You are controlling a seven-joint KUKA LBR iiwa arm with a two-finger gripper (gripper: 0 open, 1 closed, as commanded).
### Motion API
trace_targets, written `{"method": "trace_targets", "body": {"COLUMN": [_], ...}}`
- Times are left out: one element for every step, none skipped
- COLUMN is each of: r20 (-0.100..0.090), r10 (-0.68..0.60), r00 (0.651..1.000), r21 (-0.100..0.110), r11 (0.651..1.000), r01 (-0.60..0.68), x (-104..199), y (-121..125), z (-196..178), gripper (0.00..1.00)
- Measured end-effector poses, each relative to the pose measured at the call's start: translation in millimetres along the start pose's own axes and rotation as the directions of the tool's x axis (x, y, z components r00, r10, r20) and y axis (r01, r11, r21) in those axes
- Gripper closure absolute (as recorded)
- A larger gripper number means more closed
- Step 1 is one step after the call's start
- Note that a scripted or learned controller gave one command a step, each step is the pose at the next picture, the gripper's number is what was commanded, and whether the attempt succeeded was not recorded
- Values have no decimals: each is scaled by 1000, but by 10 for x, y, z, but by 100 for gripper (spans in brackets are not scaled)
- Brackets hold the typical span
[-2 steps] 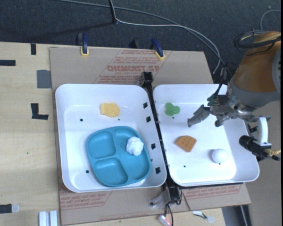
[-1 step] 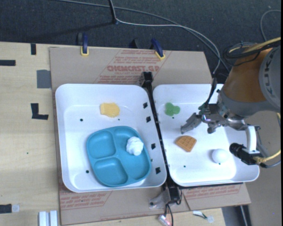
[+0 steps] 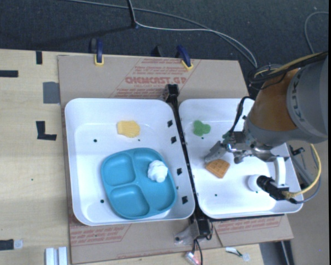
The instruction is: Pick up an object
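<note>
Here, pincer point(image 3: 220, 151) spread narrowly above tan waffle wedge point(image 3: 217, 168), wedge's long axis diagonal, right bin point(image 3: 231, 203).

Bench point(image 3: 22, 148) with cardboard sheet point(image 3: 154, 76), two bins point(image 3: 77, 115)

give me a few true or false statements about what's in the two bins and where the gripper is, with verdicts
1. The blue divided plate lies in the left bin. True.
2. The white lump lies in the right bin. False: it rests on the blue divided plate.
3. The green piece lies in the right bin. True.
4. The yellow piece sits on the plate. False: it lies on the bin floor, apart from the plate.
5. The gripper is over the left bin. False: it is over the right bin, by the tan waffle-like piece.
</note>
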State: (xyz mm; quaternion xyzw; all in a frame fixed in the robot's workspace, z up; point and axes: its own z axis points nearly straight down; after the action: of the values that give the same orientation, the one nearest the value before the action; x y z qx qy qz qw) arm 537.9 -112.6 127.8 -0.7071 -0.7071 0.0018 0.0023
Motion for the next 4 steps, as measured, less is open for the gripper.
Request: {"method": "trace_targets", "body": {"r20": [1, 1, 1, 1], "r10": [-1, 0, 0, -1], "r00": [1000, 1000, 1000, 1000], "r21": [-5, -6, -10, -10], "r11": [1000, 1000, 1000, 1000], "r01": [1, 0, 0, 1], "x": [2, 0, 21, 46], "y": [2, 4, -51, -140], "z": [439, 326, -275, -826], "gripper": [0, 100, 100, 100]}}
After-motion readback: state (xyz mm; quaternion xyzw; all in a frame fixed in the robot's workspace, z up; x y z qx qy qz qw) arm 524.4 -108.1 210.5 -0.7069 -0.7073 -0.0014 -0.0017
